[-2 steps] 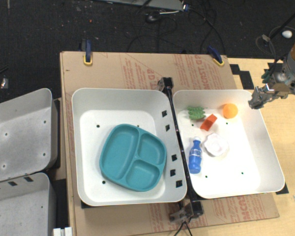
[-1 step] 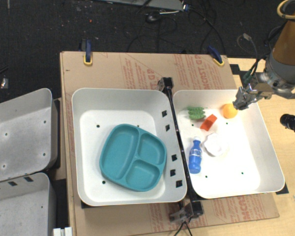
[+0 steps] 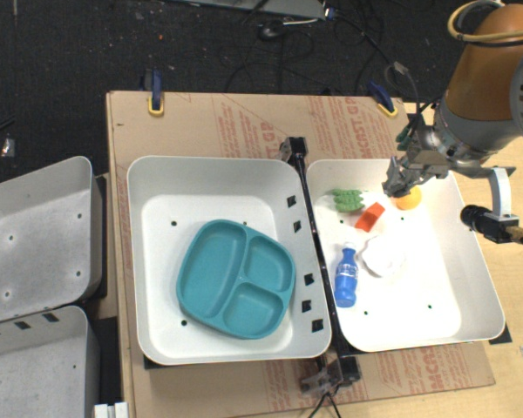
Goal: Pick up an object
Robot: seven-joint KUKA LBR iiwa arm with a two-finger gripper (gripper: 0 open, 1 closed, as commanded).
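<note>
The right bin [image 3: 436, 320] holds a green toy [image 3: 348, 200], an orange-red block [image 3: 370, 217], a blue bottle [image 3: 345, 278], a white lump [image 3: 383, 257] and a yellow-orange object [image 3: 408, 200]. My gripper [image 3: 401, 184] hangs at the bin's far side, right over the yellow-orange object and partly covering it. Whether it touches that object is hidden by the dark fingers.
The left bin [image 3: 157, 233] carries a teal divided plate [image 3: 236, 278]. A black divider [image 3: 307, 225] runs between the bins. Blue clamps [image 3: 156, 92] hold the brown board at the back. Grey-white trays [image 3: 35, 225] lie off the bench to the left.
</note>
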